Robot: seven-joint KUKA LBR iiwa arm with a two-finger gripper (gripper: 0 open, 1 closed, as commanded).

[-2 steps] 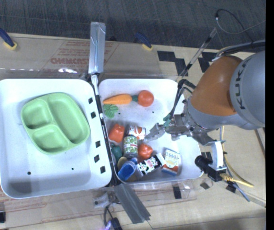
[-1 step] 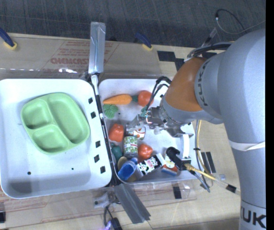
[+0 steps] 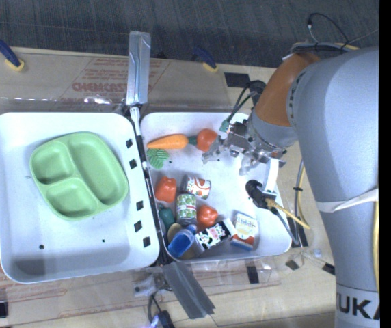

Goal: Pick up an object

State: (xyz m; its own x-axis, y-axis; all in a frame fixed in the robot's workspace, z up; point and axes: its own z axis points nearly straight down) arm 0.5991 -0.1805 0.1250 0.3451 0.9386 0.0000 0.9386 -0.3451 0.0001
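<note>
My gripper (image 3: 228,160) hangs over the upper right part of the right bin (image 3: 275,232), open, its two fingers spread with bare white floor between them. A red tomato (image 3: 207,139) lies just left of it, and an orange toy carrot (image 3: 168,142) lies further left. Below them sit a red pepper (image 3: 166,188), two small cans (image 3: 195,186) (image 3: 186,208), another red piece (image 3: 208,215), a blue cup (image 3: 180,243), a black-and-white carton (image 3: 214,236) and a white-and-orange carton (image 3: 245,229). A green leafy piece (image 3: 158,158) rests by the bin's left wall.
The left bin (image 3: 18,251) holds a green divided plate (image 3: 79,175). A metal bar (image 3: 137,67) rises between the two bins at the back. The arm's grey body (image 3: 339,135) covers the bench's right side, with cables by the bin's right rim.
</note>
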